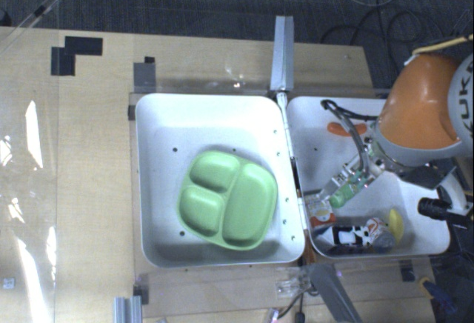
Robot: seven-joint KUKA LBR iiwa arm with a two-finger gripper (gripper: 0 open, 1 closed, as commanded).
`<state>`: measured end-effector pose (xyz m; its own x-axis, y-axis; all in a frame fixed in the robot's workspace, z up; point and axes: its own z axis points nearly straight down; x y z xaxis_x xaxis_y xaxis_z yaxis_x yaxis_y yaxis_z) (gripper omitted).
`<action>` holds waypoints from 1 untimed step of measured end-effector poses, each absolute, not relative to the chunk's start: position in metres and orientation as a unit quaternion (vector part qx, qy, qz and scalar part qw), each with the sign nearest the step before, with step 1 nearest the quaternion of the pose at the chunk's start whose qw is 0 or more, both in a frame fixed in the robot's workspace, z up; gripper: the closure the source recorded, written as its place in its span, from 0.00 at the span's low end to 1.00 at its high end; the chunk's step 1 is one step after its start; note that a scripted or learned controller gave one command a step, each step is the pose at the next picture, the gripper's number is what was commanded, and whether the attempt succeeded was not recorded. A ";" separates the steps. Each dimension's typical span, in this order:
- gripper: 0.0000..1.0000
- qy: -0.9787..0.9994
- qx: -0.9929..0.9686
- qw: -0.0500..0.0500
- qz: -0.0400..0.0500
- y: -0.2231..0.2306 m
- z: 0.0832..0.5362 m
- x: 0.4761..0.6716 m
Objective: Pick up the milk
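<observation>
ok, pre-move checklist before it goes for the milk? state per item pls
1. Milk located: ok. The black-and-white milk carton lies on its side near the front wall of the right bin.
2. Gripper over the milk: not ok. The gripper is behind the carton and to its left, over a green bottle.
3. Jaws state: cannot tell; too small and cluttered.
4. Clear approach: not ok. A yellow item and other small items crowd the carton.
5. Left bin irrelevant: ok. It holds the green divided plate.
</observation>
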<state>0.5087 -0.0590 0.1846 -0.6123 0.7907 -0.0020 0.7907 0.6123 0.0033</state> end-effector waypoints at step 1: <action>0.00 0.864 0.504 0.007 0.002 -0.151 0.290 0.530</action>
